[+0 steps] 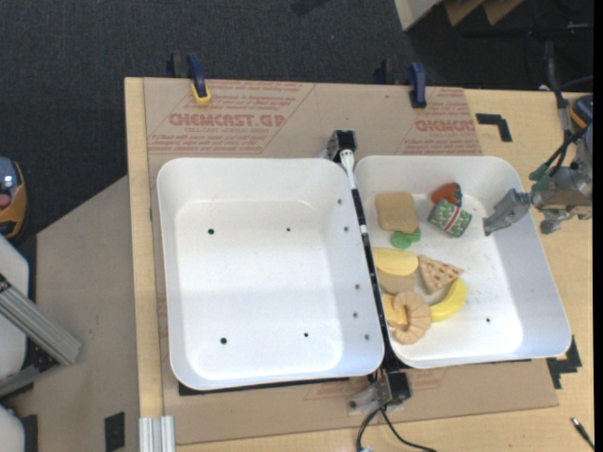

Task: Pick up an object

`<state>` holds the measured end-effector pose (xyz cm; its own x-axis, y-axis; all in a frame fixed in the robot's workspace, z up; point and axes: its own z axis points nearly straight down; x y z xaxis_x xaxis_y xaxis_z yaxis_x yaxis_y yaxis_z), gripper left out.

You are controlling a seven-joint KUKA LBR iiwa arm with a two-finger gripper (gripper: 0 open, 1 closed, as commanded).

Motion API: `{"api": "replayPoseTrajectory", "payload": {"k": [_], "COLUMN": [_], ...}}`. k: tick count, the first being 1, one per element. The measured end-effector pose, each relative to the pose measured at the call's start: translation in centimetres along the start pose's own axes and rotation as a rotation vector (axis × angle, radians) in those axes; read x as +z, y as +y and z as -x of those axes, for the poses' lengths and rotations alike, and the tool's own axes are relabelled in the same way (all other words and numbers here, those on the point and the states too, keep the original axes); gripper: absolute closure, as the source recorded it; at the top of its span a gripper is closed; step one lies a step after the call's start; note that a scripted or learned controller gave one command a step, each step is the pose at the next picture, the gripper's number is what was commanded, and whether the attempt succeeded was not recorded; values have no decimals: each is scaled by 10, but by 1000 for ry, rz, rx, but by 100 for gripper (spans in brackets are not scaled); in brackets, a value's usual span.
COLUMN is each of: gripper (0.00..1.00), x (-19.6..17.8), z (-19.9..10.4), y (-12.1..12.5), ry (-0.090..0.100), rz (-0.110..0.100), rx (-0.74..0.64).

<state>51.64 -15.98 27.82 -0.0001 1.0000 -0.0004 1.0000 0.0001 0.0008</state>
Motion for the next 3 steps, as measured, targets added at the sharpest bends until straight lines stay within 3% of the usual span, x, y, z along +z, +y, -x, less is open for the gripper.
{"api": "replayPoseTrajectory", "payload": {"k": [1,2,3], "gripper": [0,100,100], "x": [198,176,186], "z": [5,6,40], "y": [-16,-11,110], "ry": [7,0,-7], "rz": [-2,15,17], "rx": [4,-2,-4]}}
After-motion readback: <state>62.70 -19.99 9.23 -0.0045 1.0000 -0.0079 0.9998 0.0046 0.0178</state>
